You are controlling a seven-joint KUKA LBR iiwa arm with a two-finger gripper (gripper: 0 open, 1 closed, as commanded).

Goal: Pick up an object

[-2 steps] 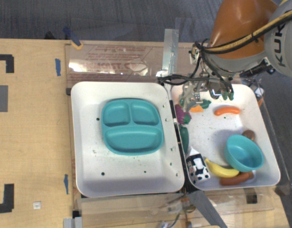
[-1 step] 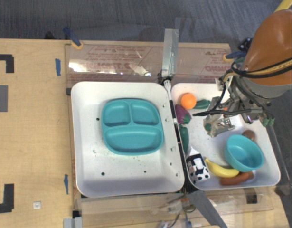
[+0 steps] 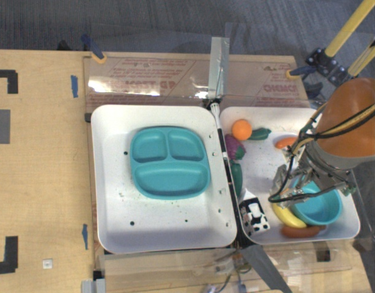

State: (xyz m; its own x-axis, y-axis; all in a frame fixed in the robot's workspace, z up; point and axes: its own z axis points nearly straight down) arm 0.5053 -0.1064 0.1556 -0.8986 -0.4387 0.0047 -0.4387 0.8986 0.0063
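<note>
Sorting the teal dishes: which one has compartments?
The tray in the left bin: flat, three compartments. The bowl in the right bin has none.

From my seat, the left bin [image 3: 108,182] offers the most room: only the teal divided plate [image 3: 170,162] sits in its middle, with bare white floor around it on every side. The right bin [image 3: 260,157] is tighter. Its left wall is lined by an orange ball [image 3: 241,129], a purple piece [image 3: 234,146], a green piece [image 3: 236,174] and a black-and-white toy [image 3: 254,215]. The teal bowl [image 3: 318,206], banana [image 3: 286,214] and cables crowd the near right corner beneath the arm [image 3: 349,130]. I see open floor between these clusters, mid-bin.
</note>
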